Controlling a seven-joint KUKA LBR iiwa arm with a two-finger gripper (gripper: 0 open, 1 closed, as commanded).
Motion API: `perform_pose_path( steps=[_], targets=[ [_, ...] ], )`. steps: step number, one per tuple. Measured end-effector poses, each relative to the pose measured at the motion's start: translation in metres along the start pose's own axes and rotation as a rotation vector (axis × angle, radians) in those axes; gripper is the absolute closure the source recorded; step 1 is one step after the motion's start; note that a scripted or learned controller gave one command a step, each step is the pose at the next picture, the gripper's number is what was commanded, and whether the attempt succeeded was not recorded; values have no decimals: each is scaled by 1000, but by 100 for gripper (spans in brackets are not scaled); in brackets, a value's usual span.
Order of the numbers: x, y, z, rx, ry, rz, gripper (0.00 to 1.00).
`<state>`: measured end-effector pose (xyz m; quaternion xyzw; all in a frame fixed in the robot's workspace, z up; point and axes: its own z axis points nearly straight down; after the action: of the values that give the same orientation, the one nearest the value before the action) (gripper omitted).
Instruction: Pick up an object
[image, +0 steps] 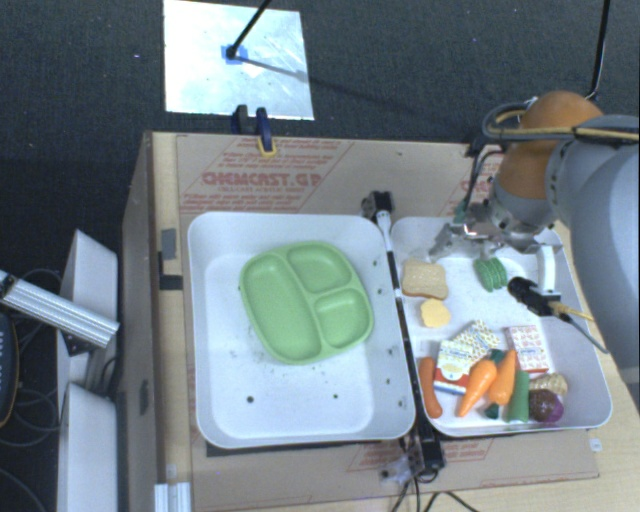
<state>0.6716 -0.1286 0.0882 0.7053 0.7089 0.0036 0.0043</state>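
Firstly, item one: the two-finger claw (487, 240), set low over the far end of the right-hand shallow white plastic bin (415, 240). Whether it is released or clenched cannot be told.

Item two: a small green ribbed round toy (490, 272), lying on the bin floor just beside the claw, on its near side. It is judged the likeliest object for picking; no grasp on it is seen.

Items three onward, same bin:
- a tan bread-slice toy (424, 279)
- a small yellow chunk (435, 314)
- a patterned paper packet (466, 350)
- a pink-and-white printed box (528, 345)
- two orange plastic carrots (480, 380)
- a dark purple round fruit (545, 405)

Progress: nothing is seen lifted clear of the bin. The approach is judged made; closing on an object and raising it are judged left to do.

Surface: the left-hand shallow white plastic bin (230, 400) is occupied by a pale green compartment plate (305, 300). Both bins are carried on a brown cardboard sheet with red lettering (260, 180).

Room: dark carpet (70, 100) is noted, with a shiny silver sheet (237, 60) laid beyond the bench.
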Motion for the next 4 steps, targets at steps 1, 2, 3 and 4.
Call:
perform_pose_path(
  steps=[1, 2, 3, 4],
  targets=[
    [-23, -2, 2, 6, -1, 3, 0],
    [-53, -3, 3, 7, -1, 3, 0],
    [-68, -3, 2, 6, -1, 3, 0],
    [-47, -3, 3, 8, 0, 1, 0]
  ],
)
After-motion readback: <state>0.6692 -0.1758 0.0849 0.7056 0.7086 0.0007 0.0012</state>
